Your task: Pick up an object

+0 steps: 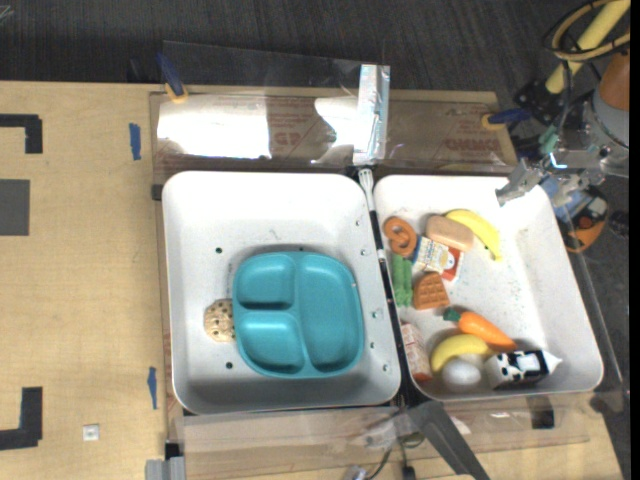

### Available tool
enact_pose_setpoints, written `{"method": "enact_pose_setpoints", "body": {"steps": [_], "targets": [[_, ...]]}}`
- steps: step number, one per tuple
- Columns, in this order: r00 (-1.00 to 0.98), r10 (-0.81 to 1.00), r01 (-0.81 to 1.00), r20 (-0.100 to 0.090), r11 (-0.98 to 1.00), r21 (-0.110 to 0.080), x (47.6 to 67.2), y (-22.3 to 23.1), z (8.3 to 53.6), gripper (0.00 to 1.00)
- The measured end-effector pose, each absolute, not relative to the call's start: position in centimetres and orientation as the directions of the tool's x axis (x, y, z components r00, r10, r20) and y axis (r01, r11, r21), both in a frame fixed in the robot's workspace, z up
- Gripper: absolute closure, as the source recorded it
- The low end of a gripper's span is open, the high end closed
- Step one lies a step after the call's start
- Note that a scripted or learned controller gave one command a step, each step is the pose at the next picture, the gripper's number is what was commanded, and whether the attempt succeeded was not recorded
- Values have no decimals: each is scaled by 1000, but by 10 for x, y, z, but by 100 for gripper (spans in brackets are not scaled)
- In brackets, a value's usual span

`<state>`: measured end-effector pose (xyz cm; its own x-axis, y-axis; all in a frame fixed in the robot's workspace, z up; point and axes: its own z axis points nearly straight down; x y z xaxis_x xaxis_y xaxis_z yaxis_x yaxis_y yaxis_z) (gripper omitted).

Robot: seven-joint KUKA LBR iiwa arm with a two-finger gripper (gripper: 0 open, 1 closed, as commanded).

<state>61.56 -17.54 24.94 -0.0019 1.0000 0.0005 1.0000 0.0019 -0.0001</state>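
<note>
A: Banana [478, 228] is the suggested pick. It lies in the right bin [560, 298] at about 12 o'clock of the bin's centre, far side, with bare floor to its right.

B: Review candidates near to far first.

A: Nearest, along the bin's 6 o'clock edge: a black-and-white toy [522, 365], a white ball [462, 371] and a yellow piece [456, 348], packed touching one another. Just beyond, a carrot [480, 324] lies across them. At 9 o'clock, a waffle [432, 292], a green piece [401, 280] and a small carton [436, 256], all crowded. Farthest: a pink block [450, 232], a pretzel [400, 234] and the banana.

B: Gripper status?

A: The gripper [522, 182] hangs over the bin's far rim near 1 o'clock. Whether it is released or clenched, I cannot tell; the view is too small there. Nothing is visibly held.

B: Recommended approach?

A: My judgement: descend on the banana's free right end, jaws across its narrow width, clear of the pink block touching its left. Avoid the near cluster; neighbours would likely foul the jaws.

B: The left bin [190, 268]?

A: It holds a teal tray [298, 313] and a cookie [219, 320] at the tray's 9 o'clock. Both are well apart from the arm.
</note>
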Motion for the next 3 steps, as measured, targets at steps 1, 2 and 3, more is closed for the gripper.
{"method": "enact_pose_setpoints", "body": {"steps": [1,2,3], "targets": [[32,999,999,-2,-32,11,604,-146,103,0],[-84,996,996,-3,84,13,636,-149,95,0],[5,1000,1000,-2,-5,21,554,-135,95,0]]}}
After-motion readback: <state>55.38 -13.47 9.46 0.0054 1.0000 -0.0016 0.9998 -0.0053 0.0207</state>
